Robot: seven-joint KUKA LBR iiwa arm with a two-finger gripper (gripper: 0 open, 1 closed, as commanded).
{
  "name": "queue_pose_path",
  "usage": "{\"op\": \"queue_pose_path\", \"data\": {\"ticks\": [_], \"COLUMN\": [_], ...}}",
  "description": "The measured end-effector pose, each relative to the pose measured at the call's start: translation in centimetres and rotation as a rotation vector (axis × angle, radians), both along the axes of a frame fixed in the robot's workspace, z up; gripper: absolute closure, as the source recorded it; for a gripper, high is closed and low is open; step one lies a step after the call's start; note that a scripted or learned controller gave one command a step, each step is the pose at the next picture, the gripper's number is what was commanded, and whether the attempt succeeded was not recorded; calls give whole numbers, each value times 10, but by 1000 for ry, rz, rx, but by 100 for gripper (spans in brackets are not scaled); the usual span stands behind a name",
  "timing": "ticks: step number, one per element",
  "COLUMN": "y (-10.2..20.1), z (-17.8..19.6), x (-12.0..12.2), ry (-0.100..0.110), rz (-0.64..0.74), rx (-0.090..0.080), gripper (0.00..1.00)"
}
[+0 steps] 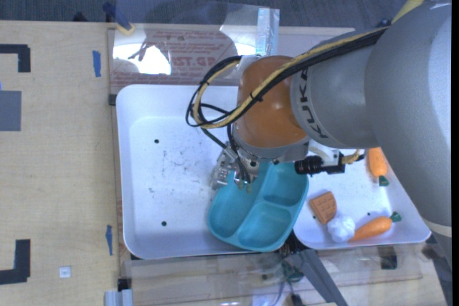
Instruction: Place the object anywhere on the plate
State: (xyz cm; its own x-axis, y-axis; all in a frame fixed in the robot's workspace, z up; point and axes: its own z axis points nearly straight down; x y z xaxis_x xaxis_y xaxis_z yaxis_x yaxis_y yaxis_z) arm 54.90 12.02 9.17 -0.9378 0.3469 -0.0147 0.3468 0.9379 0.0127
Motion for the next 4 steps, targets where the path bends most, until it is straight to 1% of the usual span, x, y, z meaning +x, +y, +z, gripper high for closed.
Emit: {"op": "queue_pose_path", "data": {"ticks": [1, 2, 3, 4], "y": [73, 106, 105, 113], "z": [0, 68, 8, 40], "x": [39, 87, 86, -17], "ry": [1, 8, 17, 3], "rz": [-89, 21, 355, 556], "rx": [4, -3, -9, 0], "gripper": [100, 100, 100, 100]}}
